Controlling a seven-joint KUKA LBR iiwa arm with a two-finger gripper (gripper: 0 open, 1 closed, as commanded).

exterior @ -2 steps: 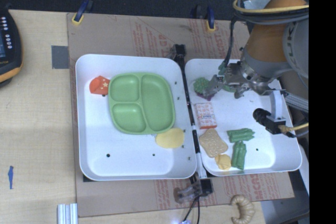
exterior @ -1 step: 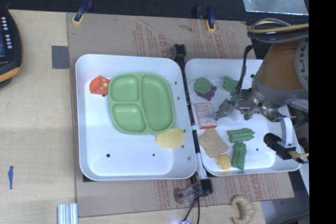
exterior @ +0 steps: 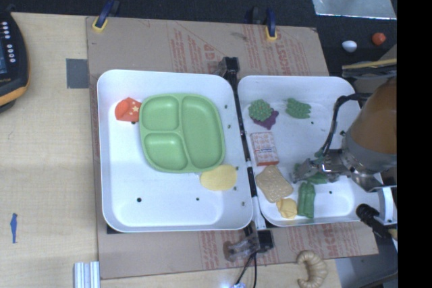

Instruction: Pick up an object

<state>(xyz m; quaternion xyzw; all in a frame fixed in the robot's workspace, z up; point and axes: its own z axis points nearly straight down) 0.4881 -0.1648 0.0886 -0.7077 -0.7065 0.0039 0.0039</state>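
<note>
1. Nearest the camera, at the bottom edge of the bench, lies a tan curled thing (exterior: pixel 312 268), outside the bins and well apart from the work.
2. The task's thing, as I judge it, is the green pickle (exterior: pixel 306 199) in the right bin (exterior: pixel 335 87), lying lengthwise near the front wall, just beside a yellow piece (exterior: pixel 287 208).
3. The gripper (exterior: pixel 312 172) hangs right over the pickle's upper end. Its dark metal parts blur together, so I cannot tell how it is set, and nothing shows clearly between its tips.
4. The pickle looks like a light, stiff plastic toy with a smooth, rounded skin, so it could slip or roll. A hold across its narrow middle seems safest.
5. A cracker (exterior: pixel 273 183) lies left of it, touching the yellow piece, with a red packet (exterior: pixel 264 148) above.
6. Farther back sit grapes (exterior: pixel 262 112) and a green leaf (exterior: pixel 298 108).
7. The left bin (exterior: pixel 120 209) holds a green tray (exterior: pixel 183 132), a red toy (exterior: pixel 127 110) at the tray's left and a yellow chip (exterior: pixel 219 177) at its lower right.
</note>
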